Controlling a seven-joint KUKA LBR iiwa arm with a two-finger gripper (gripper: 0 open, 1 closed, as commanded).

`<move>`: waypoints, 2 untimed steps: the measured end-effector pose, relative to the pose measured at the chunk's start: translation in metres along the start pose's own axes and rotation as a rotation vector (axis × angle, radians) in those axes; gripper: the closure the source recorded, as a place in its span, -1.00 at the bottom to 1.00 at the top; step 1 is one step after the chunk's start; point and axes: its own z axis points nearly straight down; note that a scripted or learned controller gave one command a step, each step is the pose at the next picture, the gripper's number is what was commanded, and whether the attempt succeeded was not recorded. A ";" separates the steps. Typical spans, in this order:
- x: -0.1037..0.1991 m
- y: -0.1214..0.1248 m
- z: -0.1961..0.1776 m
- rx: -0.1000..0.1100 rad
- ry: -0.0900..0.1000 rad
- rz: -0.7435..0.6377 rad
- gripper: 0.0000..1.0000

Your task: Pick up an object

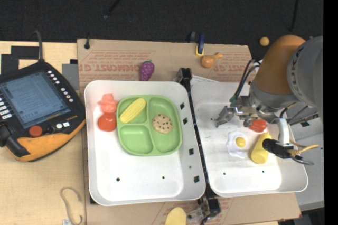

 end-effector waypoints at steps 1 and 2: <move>0.003 0.000 0.029 -0.001 0.000 0.002 -1.00; 0.002 0.000 0.018 -0.003 0.000 0.007 1.00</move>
